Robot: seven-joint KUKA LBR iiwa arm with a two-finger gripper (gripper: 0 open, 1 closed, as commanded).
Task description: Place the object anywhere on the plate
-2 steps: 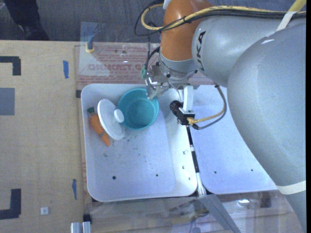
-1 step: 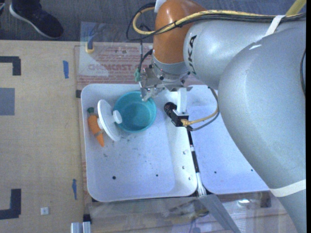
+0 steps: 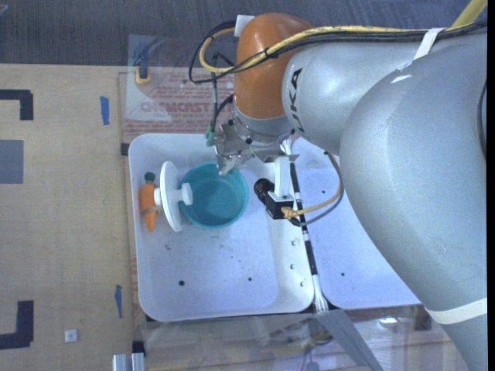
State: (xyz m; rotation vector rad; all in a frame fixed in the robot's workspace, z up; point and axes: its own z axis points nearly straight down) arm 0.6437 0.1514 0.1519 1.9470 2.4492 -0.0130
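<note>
A round teal plate point(image 3: 215, 199) lies in the upper part of the left bin point(image 3: 209, 277). A white disc with a short stem point(image 3: 172, 195) stands on edge at the plate's left rim, its stem reaching over the plate. An orange toy carrot point(image 3: 148, 204) lies just left of the disc. My gripper point(image 3: 229, 165) hangs over the plate's upper right rim, under the orange wrist band. Nothing can be seen held in it.
The grey arm covers most of the right bin point(image 3: 348, 269). A black fitting with a yellow cable point(image 3: 272, 197) hangs by the divider between the bins. The left bin's lower half is bare white floor with a few dark specks.
</note>
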